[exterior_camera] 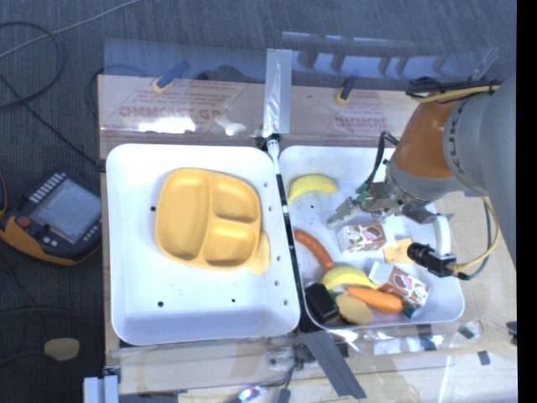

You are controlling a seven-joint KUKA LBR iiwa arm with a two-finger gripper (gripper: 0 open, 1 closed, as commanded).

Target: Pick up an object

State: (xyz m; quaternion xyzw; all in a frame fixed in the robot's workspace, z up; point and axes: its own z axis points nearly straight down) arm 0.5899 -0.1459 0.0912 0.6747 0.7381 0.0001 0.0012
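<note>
Pincer point(357, 210) hangs just beside small printed packet point(364, 237).

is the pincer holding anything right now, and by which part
Cannot be told: the pincer hangs low in the right bin beside a small printed packet.

Left bin point(134, 309): white plastic, smooth, faint sheen
Right bin point(445, 309): same white plastic, glossy at the 6 o'clock rim
Divided tray point(210, 217): yellow moulded plastic, smooth, satin
Bananas point(310, 186): yellow toy plastic, glossy
Sausage point(314, 248): orange-red plastic, shiny
Carrot point(375, 299): orange plastic, smooth
Snack packets point(364, 237): printed film or card, glossy, cannot tell which
Arm shell point(495, 141): grey, matt; orange band point(424, 145) smooth, slightly glossy
Gripper point(357, 208): bare grey metal, dull sheen
Bench top point(168, 107) at 12 o'clock: brown cardboard under clear glossy sheeting
Floor point(84, 23): dark carpet, rough, matt
</note>
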